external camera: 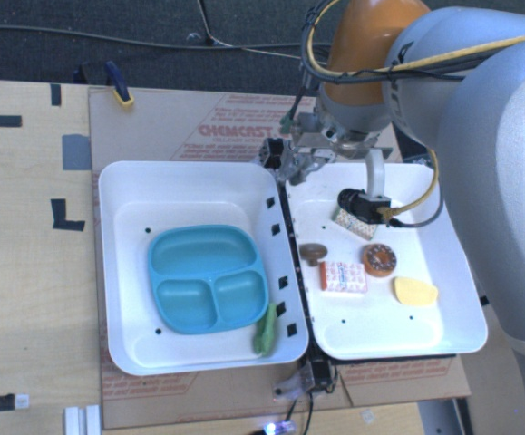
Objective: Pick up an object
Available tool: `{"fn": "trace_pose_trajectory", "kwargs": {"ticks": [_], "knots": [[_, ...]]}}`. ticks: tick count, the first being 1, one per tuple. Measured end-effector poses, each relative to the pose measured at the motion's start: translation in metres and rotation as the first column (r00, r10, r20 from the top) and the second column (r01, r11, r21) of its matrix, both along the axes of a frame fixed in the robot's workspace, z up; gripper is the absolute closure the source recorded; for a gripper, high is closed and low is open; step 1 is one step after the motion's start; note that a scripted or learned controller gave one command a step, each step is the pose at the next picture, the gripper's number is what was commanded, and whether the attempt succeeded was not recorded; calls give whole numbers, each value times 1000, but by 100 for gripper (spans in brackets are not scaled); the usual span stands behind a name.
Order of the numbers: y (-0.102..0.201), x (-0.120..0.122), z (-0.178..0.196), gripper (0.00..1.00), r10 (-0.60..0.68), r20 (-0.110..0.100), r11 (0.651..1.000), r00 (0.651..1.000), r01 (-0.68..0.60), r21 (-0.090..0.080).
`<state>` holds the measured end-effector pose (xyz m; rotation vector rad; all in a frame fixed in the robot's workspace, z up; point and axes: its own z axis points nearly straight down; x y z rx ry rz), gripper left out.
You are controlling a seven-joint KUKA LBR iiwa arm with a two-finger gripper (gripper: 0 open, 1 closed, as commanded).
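Arm (461, 107) comes in from the right, tool (287, 163) up over the far end of the wall where the two bins meet, above the rims, not touching any item. Can't tell if the tool is spread or pressed together, it's too cluttered from here; nothing seen pinched in it. Left bin (121, 207): blue divided plate (208, 277) lying flat in the middle, green pod (265, 331) at the near right corner, just beside the plate's edge and leaning along the bin wall. Right bin (452, 324): all the small stuff sits in its middle, on the side nearer the tool. Small brown round piece (313, 253) close to the dividing wall, red and white packet (344, 277) just beside it on the near side, brown donut (380, 260) right of the packet, almost touching it, yellow wedge (414, 291) a bit further right and nearer. A speckled tan block (358, 226) lies further back, partly covered by robot hardware, so its shape is unclear. Every item is down on a bin floor, none lifted. Bins sit on a cardboard sheet (208, 130) on the wooden table (26, 261); black tape marks on the table at left, a blue and yellow clamp (118, 84) at the cardboard's far left corner.
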<state>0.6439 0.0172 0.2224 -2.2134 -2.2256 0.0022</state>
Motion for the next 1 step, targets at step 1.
{"fn": "trace_pose_trajectory", "kwargs": {"ticks": [1], "knots": [[46, -1, -8, 100, -2, 0, 1000, 1000, 2, -2]]}}
